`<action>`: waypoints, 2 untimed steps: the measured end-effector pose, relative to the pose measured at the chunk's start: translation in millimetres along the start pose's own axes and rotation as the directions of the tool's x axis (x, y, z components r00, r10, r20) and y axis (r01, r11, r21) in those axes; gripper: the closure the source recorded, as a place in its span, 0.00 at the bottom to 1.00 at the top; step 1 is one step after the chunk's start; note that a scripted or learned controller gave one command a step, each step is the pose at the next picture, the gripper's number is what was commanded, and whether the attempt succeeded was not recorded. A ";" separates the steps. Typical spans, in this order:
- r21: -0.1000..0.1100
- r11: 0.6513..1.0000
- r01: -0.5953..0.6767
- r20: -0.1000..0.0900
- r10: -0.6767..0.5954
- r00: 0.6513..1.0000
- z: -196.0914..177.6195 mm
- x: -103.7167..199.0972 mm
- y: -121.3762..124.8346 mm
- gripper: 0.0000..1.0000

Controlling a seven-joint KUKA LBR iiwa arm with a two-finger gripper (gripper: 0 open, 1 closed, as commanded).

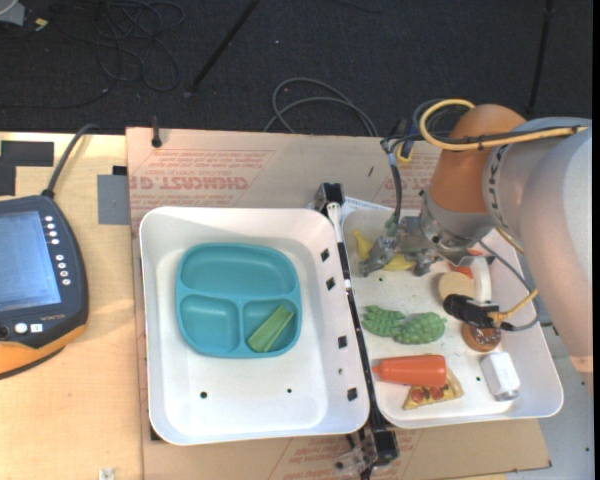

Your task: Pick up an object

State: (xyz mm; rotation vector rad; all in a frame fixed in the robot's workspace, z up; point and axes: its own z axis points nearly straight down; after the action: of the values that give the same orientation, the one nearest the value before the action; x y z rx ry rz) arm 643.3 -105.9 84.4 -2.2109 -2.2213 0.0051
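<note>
Yellow banana [363, 242] lay beside the pincer [392, 251] at upper right; its opening was impossible to judge. Crowded toys might deflect a grab.

Red upside-down lettering on cardboard [200, 168]; illegible.

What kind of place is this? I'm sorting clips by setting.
Likely a robotics lab bench: a grey arm reaches over two white bins, toy food like a carrot, and a teach pendant alongside.

divided plate [220, 293]: teal
carrot [412, 370]: orange
grapes [404, 324]: green
bins [180, 378]: white
pizza slice [432, 393]: yellow, red-spotted
</note>
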 end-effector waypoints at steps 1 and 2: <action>-0.003 1.000 -0.006 0.004 0.006 1.000 -1.1 -45.6 -0.2 0.00; 0.000 1.000 0.002 -0.001 -0.002 1.000 0.0 20.6 0.3 0.00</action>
State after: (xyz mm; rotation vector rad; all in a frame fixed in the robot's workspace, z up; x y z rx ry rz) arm 643.6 -85.3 84.4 -2.2087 -2.2226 0.0033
